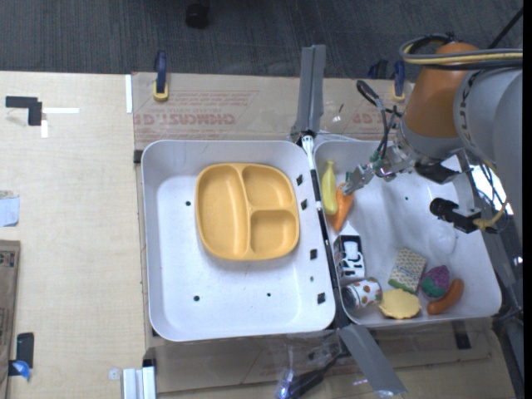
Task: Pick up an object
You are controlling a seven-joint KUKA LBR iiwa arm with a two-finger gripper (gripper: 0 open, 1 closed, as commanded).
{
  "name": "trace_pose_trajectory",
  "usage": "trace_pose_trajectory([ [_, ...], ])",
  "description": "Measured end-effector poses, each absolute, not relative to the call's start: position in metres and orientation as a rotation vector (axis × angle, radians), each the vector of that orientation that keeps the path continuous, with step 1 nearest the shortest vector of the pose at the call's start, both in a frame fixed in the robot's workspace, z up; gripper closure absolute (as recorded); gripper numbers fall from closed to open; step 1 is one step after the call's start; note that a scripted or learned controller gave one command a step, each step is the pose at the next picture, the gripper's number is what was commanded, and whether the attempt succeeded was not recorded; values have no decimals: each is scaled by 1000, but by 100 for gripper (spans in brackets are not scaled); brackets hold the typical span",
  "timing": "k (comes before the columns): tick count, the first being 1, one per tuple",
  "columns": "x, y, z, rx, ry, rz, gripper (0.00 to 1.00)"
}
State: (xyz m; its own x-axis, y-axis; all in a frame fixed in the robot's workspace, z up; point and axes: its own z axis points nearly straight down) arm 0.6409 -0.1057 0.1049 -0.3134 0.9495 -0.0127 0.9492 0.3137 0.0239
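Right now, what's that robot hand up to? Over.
Hand low in right bin, near carrot and banana. Nothing visibly held. Yellow divided plate in left bin.

So all my candidates sit in the right bin [474, 248]: a yellow banana [329, 187] and an orange carrot [342, 209] against its left wall, a black-and-white box [351, 256] below those, then along its near wall a printed cup [362, 293] on its side, a yellow chip-like piece [401, 304], a patterned sponge [408, 268], something purple [435, 278] and a sausage [445, 297].
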Motion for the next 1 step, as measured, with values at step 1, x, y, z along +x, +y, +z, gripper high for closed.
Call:
trace_pose_trajectory([
  [1, 615, -104, 103, 2060, 2343, 18, 0],
])
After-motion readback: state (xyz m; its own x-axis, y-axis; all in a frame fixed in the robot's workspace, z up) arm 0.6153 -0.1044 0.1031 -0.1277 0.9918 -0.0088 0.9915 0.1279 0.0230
